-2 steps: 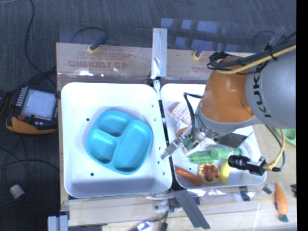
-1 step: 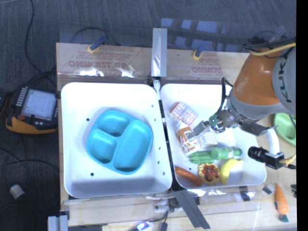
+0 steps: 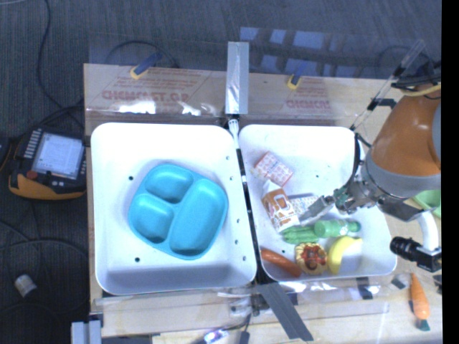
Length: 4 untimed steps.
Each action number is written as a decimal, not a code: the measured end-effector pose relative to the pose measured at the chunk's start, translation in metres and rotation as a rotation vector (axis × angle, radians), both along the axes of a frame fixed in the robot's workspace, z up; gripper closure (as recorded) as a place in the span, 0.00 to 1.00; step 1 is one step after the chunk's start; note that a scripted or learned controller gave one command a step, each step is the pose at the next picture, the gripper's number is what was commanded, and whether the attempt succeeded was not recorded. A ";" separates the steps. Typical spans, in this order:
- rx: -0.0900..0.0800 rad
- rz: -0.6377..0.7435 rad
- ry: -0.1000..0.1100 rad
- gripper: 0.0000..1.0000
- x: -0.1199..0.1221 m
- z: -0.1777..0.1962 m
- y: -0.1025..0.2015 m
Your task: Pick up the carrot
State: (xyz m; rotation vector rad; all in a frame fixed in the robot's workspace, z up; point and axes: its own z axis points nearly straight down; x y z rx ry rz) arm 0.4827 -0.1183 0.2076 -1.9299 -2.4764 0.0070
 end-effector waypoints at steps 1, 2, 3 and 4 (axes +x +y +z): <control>0.001 0.045 -0.002 0.00 0.021 0.057 -0.016; -0.002 0.028 -0.002 0.00 0.058 0.035 -0.032; 0.002 -0.112 0.001 0.00 0.000 -0.043 0.004; 0.001 0.071 -0.011 0.00 0.003 -0.115 -0.066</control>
